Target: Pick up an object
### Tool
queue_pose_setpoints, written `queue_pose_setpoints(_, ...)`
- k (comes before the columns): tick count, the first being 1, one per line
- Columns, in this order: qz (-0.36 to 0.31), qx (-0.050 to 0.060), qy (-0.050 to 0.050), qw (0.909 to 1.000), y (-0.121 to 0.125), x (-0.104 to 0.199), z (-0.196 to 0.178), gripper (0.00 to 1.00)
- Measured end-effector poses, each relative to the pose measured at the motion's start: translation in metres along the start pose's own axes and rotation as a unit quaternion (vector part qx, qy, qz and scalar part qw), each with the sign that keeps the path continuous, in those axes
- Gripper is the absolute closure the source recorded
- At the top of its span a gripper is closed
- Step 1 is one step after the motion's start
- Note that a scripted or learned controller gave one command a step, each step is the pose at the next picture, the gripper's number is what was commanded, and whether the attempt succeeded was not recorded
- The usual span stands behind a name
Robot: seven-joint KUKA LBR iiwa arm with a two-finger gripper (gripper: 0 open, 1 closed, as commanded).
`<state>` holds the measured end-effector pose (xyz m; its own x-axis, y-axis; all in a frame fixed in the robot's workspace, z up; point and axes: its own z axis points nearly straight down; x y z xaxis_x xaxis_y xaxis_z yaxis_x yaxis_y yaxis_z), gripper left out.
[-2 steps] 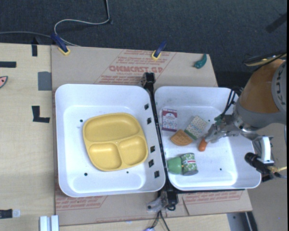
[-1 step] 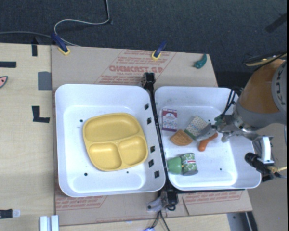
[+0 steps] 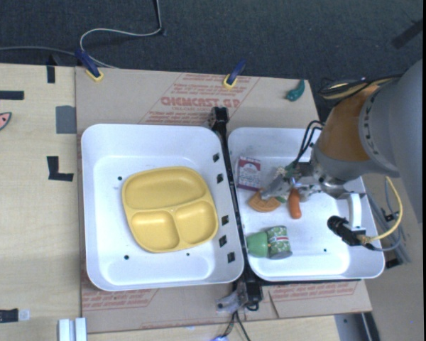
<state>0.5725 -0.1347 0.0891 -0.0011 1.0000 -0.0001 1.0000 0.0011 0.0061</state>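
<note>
The arm [image 3: 383, 133], right of frame, sets its gripper [image 3: 278, 187] just above the orange-brown piece [image 3: 264, 204], fingers seemingly spread.

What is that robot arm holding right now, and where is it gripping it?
It cannot be told. The tool is low in the right bin, right over the orange food piece and beside the carrot, but no object is clearly seen in its grip.

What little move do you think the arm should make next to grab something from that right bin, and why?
Probably a short drop straight down. The gripper hangs in the right bin, right above the orange toy, with the carrot beside it. Nothing is visibly held, so lowering onto the orange toy looks like the quickest try.
</note>
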Motion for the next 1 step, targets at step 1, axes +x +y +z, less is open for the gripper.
queue_pose_setpoints(1,-0.001,-0.002,0.002,1.0000,0.0016,0.0023,-0.0105,1.00)
